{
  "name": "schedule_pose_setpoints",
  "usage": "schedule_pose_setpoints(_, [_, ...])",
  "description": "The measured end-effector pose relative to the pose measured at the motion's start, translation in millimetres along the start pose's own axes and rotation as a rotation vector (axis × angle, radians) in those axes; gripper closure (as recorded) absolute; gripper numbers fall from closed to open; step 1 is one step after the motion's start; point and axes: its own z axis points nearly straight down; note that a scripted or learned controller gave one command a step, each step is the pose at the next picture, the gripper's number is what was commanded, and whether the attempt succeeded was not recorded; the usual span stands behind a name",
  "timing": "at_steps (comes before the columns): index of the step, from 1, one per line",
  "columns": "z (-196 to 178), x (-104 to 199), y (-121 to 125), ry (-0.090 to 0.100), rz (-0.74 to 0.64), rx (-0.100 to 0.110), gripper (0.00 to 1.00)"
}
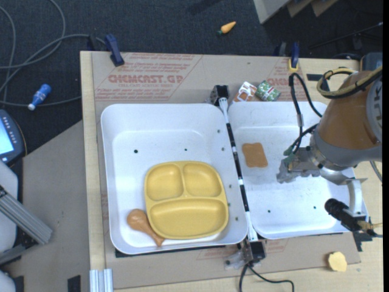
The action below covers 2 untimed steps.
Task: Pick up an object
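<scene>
Left bin [115, 126]: 1 yellow divided plate [185, 199] with 3 compartments, lying flat at about 5 o'clock of the bin floor, likely placed as a graspable target. 1 orange drumstick-shaped toy [143, 224] tucked against the plate's rim at 8 o'clock, touching it, thus awkward to reach from above.

Right bin [273, 221]: 1 flat brown slab [254, 155] at about 10 o'clock of the bin floor, lying apart from all else, probably the easiest candidate for the task. Hand [290, 170] just beside the slab at its 4 o'clock, lowered close to the bin floor; fingers too dark and small to read, so spread or pressed together not determinable. Nothing seen between them. Arm [349, 123] entering from 3 o'clock, cables trailing across the bin's far rim.

Outside the bins, on the bench [91, 181]: 2 small packets [258, 91] at 12 o'clock of the right bin, 1 yellow lump [337, 261] at 5 o'clock. All 3 beyond the bins, presumably spilled.

Count: 2 bins, 1 plate, 1 drumstick, 1 slab.
</scene>
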Motion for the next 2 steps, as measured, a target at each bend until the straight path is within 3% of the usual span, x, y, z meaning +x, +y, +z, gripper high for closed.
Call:
schedule_pose_setpoints(1, [2, 0, 5, -0.002, -0.003, -0.006, 0.00])
schedule_pose_setpoints(2, [66, 6, 75, -0.004, -0.007, -0.012, 0.00])
